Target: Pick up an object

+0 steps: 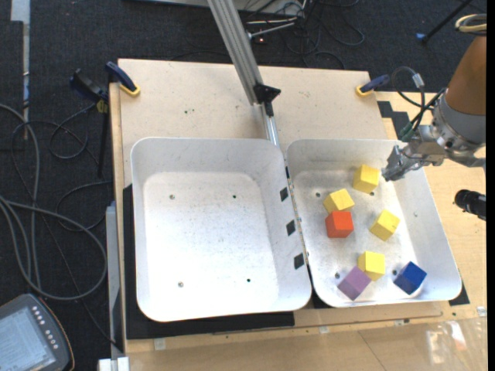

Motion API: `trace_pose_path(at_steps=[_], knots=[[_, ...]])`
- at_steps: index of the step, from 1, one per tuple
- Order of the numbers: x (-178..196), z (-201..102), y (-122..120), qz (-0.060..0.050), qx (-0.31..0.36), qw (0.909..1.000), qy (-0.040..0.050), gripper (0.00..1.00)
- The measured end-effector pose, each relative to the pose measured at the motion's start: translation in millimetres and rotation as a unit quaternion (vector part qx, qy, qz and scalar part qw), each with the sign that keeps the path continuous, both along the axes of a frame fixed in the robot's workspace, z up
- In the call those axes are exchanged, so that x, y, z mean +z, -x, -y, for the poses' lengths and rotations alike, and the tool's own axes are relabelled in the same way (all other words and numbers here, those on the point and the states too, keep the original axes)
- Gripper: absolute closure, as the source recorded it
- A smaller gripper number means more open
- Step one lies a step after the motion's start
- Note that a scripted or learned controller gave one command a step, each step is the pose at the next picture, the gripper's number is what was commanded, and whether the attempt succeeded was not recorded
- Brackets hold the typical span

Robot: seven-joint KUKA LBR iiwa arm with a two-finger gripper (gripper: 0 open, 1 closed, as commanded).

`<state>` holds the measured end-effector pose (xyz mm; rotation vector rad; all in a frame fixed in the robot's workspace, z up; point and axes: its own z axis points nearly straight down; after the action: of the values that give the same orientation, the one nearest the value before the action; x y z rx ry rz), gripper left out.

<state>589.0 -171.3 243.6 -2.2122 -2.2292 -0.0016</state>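
Observation:
The right bin (433, 230) holds several small blocks: yellow cubes at the back (366, 178), the middle left (339, 201), the middle right (385, 224) and the front (373, 263), an orange-red cube (339, 224), a purple block (354, 283) and a blue block (410, 277). My gripper (393, 168) hangs over the bin's back right part, just to the right of the rear yellow cube, its tips pointing down and left. No block shows between the fingers.
The left bin (147, 207) lies beside the right one on the tan bench (193, 99). A slanted metal pole (236, 41) runs to the bins' shared back edge. Clamps (124, 79) (371, 83) sit at the bench's rear corners.

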Motion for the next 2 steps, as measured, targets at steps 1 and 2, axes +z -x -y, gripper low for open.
trace_pose_path(at_steps=[1, 2], knots=[[6, -46, 5, 0.0, 0.0, 1.0, -0.0001, 1.0], [3, -90, 19, -0.001, 0.0, 1.0, -0.0001, 1.0]])
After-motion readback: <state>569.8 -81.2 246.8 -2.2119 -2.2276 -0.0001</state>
